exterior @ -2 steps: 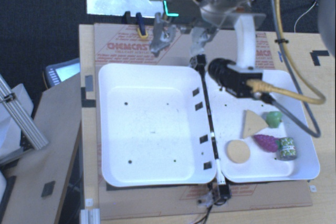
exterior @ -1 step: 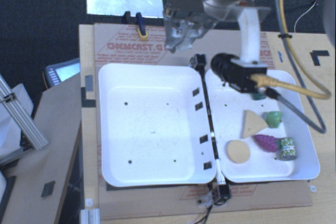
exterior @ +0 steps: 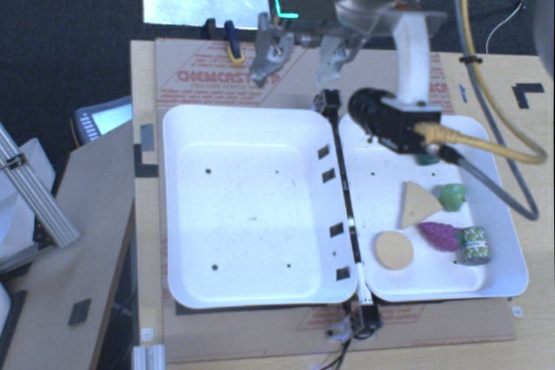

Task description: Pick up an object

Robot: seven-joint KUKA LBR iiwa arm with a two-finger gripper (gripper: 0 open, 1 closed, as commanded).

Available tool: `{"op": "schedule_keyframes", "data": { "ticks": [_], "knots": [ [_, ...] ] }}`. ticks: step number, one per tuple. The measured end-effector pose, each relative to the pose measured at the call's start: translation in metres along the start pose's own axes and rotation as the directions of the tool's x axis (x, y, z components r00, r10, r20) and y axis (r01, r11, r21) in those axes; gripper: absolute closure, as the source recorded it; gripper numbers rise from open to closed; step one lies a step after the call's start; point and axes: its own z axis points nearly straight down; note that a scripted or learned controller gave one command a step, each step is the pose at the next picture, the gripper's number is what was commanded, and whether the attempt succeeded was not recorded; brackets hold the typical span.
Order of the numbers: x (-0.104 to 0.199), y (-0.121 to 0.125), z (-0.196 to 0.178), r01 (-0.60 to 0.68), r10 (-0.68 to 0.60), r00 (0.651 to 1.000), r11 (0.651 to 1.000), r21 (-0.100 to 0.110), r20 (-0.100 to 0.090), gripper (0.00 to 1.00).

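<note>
Right bin (exterior: 512, 277): five small objects (exterior: 434, 221)

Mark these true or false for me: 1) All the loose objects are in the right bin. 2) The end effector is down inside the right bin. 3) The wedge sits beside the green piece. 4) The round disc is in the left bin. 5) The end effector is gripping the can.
1) True: the wedge, green piece, purple piece, can and disc all lie in the right bin.
2) False: the end effector is up over the far edge of the bins.
3) True.
4) False: the disc is in the right bin, near the divider, not in the left bin.
5) False: the can lies in the bin, apart from the end effector.
</note>
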Motion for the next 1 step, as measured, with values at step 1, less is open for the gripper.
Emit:
{"op": "schedule_keyframes", "data": {
  "ticks": [1],
  "knots": [
    [0.0,0.0004,-0.0113,0.002,-0.002,1.0,1.0,-0.002,-0.001,1.0]
  ]
}}
